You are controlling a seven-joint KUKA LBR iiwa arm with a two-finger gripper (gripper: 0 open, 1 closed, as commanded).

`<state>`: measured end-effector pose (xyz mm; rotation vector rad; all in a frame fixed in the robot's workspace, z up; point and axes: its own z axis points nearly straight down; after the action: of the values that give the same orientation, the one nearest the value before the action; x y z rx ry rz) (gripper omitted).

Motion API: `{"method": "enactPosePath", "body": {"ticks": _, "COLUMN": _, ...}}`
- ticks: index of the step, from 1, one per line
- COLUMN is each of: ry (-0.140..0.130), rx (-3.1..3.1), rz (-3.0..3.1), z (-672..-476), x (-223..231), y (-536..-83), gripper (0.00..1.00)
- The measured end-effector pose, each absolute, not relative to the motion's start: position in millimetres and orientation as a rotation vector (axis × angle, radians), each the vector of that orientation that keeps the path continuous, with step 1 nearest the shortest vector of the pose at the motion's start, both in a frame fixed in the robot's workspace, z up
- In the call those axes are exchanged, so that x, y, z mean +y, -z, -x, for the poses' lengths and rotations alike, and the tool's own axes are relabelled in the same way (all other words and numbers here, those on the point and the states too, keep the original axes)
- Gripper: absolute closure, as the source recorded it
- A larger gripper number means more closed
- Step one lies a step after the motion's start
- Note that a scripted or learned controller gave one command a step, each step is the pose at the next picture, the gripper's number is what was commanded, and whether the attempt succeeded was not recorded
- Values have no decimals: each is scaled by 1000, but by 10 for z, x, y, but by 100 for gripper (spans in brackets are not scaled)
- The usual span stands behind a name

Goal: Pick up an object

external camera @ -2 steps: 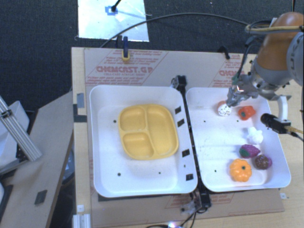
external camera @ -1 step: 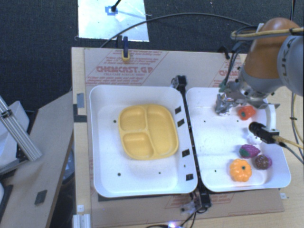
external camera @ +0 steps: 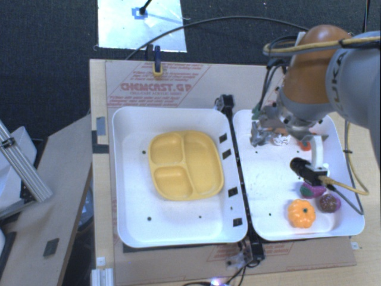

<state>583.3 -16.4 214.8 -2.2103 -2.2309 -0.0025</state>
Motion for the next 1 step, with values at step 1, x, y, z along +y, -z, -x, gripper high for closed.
{"method": "enactPosePath", "body": {"ticks": 1, "ry": 3, "rx": -2231, "rz": 2210, "z": -5626, "x": 322, "y": -2276, "gripper": 100}}
